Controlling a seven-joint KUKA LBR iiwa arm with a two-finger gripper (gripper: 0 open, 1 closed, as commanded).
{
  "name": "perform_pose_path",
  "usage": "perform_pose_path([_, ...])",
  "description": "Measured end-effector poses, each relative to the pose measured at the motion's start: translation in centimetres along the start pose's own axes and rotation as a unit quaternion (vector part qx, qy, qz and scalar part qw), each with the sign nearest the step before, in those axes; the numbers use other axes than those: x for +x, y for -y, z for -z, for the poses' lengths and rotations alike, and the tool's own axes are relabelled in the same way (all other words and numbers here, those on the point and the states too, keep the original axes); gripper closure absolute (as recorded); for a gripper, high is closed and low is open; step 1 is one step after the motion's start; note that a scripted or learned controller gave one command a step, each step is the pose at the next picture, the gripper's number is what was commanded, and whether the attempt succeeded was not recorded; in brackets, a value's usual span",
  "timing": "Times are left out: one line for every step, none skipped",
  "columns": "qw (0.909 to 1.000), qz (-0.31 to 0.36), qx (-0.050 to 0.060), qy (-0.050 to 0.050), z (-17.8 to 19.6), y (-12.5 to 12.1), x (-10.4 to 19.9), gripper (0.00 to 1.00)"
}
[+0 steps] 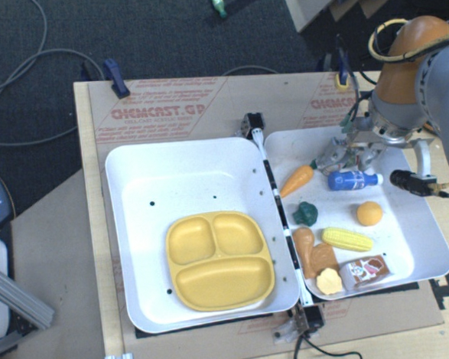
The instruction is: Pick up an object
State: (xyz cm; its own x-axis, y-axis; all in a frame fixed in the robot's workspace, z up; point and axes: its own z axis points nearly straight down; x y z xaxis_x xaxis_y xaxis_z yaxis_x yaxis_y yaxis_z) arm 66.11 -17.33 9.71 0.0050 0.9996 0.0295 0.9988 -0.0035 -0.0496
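Bottle [352, 180], blue, lies on its side just below the fingers [351, 152], probably the target; whether they are open I cannot tell. Carrot [297, 180] sits leftward.

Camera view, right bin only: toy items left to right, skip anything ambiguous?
Green toy → corn cob → orange ball. The carrot overlaps the green toy's span and the blue bottle the corn's, so both left out.

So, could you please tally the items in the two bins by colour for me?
Orange: 2, carrot and round fruit
Yellow: 3, divided plate, corn, small wedge
Blue: 1, bottle
Green: 1
Brown: 2, sausage, packet
Total: 9
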Motion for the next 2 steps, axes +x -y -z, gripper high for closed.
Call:
perform_pose_path([0.9999, -0.006, -0.008, 0.009, -0.3, -0.1, 3.1, 0.0])
perform_pose_path([0.9997, 0.001, -0.022, 0.014, -1.6, 5.5, 3.9, 0.0])
